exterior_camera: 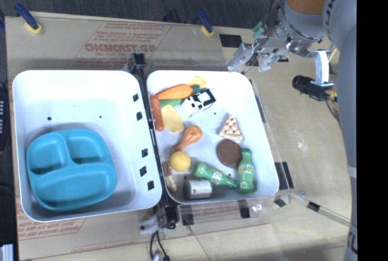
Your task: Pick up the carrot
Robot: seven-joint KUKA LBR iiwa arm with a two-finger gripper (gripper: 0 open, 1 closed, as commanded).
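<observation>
Okay, camera view: gripper [247,59] hangs above the bench just past the right bin's [262,126] far right corner, nothing between its fingers; whether they're spread or pressed together I cannot tell. One carrot [174,93] lies along the far edge of the right bin, near its left wall, well apart from the gripper. Same bin, counted: one black-and-white cow toy [199,102] just right of the carrot, one hot dog [157,114], one yellow piece [172,119], one drumstick [188,136], one pizza slice [231,128], one brown cookie [228,153], one lemon [179,161], two green bottles [245,172], one can [197,188]. Left bin [73,87] holds one blue divided tray [70,167].
</observation>
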